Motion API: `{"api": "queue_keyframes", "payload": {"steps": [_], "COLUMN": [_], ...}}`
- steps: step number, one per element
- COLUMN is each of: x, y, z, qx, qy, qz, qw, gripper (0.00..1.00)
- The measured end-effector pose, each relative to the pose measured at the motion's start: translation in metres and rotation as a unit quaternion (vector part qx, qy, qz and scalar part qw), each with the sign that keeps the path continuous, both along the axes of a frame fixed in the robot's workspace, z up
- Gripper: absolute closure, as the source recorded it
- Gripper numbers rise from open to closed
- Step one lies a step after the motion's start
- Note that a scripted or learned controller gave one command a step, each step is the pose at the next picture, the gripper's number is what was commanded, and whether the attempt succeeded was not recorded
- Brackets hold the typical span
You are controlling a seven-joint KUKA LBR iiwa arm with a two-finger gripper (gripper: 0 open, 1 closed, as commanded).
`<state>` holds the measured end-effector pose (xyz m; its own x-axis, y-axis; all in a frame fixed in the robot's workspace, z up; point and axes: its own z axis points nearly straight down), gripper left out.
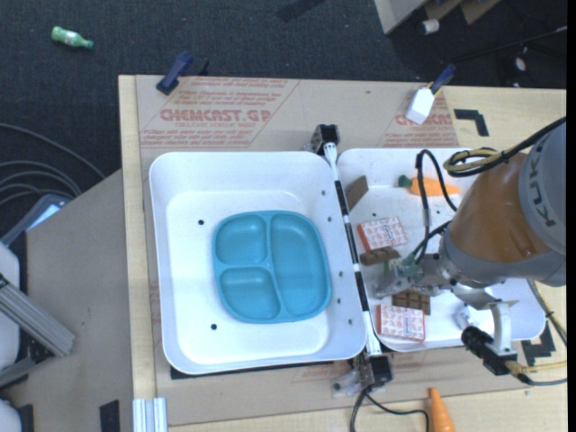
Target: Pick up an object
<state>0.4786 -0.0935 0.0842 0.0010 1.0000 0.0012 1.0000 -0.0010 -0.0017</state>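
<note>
The arm [504, 219] reaches in from the right over the right bin [387, 165]. Its gripper [409, 277] is low in that bin's front left part, among small packets. A red-and-white packet [382, 233] lies just behind it, and a second red-and-white packet [402, 323] lies in front. Between them, brown pieces [411, 300] lie right at the gripper's tip. A brown block [356, 190] and an orange object [430, 186] rest toward the bin's back. The wrist hides the fingertips.
The left bin [180, 241] holds a blue divided plate [270, 266]. A black divider [346, 232] runs between the bins. A white tag with a blue clip [423, 104] and another blue clip [175, 73] lie on the cardboard behind. Cables [450, 162] loop over the arm.
</note>
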Motion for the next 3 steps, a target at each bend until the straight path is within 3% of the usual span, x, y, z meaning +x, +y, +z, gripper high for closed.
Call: {"api": "queue_keyframes", "payload": {"steps": [1,2,3], "x": [0.0004,0.0002,0.0002], "y": [0.0000,0.0001,0.0004], "z": [0.0099,0.0097,0.0193], "qx": [-0.0003,-0.0002,-0.0002], "qy": [-0.001,0.000,-0.001], "qz": [0.000,0.000,0.000], "qw": [1.0000,1.0000,1.0000], "gripper": [1.00,0.00,1.00]}}
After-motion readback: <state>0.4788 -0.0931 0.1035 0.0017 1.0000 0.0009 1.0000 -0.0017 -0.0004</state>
